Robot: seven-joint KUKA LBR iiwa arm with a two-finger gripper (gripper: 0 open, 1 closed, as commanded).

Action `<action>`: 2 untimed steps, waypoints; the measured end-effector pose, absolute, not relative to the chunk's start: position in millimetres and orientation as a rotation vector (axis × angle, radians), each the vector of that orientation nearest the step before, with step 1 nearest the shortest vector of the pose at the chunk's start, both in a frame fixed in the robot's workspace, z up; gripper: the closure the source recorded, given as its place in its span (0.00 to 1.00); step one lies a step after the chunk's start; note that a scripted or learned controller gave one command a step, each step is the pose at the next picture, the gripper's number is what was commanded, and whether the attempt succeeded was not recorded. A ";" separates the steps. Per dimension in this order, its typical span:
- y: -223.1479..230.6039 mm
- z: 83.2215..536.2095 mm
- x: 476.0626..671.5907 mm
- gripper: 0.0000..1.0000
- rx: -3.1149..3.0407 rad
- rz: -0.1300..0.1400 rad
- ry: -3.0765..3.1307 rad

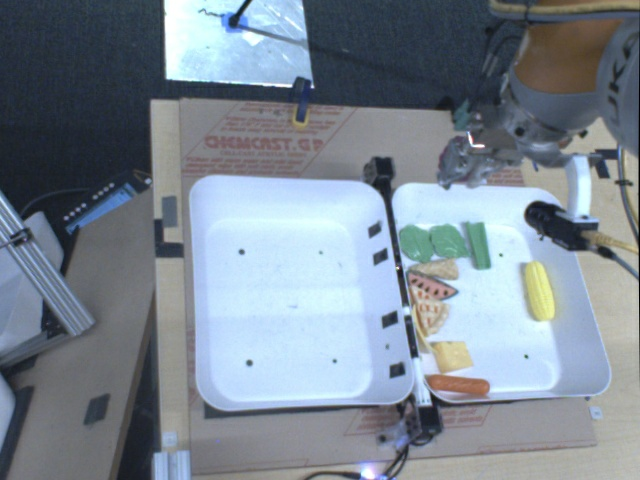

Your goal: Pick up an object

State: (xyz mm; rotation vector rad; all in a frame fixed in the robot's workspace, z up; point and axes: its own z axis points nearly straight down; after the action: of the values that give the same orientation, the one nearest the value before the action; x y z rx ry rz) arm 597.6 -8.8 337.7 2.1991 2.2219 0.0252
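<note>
Two bins — food in right bin (570,338); gripper (462,168) above its back edge — finger state unclear.

The arm (575,38) is cut off by the top and right edges. The gripper (468,163), above the right bin's (570,368) far edge, is blurred, its fingers too indistinct to read.

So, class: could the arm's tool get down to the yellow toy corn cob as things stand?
Probably yes: the yellow toy corn cob lies alone on bare floor of the right white bin, nothing over it.
</note>
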 end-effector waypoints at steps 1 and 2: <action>9.9 280.3 552.1 1.00 2.218 -0.004 2.230; 18.7 520.6 533.2 1.00 2.205 0.026 2.218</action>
State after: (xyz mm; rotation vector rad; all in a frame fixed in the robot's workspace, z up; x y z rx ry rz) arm 533.2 18.7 520.6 2.2050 2.2182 0.0265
